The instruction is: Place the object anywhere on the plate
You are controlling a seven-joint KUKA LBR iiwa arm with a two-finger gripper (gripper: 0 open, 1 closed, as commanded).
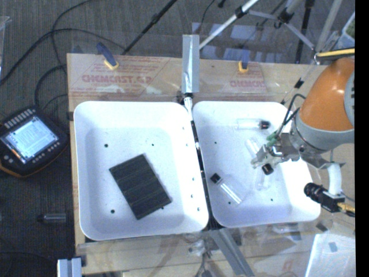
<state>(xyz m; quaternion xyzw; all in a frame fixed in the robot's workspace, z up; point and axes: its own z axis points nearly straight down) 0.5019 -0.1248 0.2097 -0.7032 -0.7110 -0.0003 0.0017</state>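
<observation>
The job is not done yet, as far as I can see. The plate (140,186) is the dark flat thing in the left bin (92,126), and nothing lies on it. It is well away from the claw (266,159), on the other side of the wall where the two bins meet. The claw hangs low in the right bin (300,212), close to the floor of it. I cannot tell if the claw is spread or pressed together, and I cannot see anything pinched in it. There is a small dark bit just under the claw, but it is too blurry for me to say what it is. Near the claw lie clear tubes with black caps. The first tube (251,123) is a little way off, on the far side of the claw from me. The second tube (229,190) is near too, on the side of the claw that is toward the plate. I guess one of these is the thing to move. So what is left is almost all of it: grab a tube, lift it, carry it over the wall, and set it down on the plate.
</observation>
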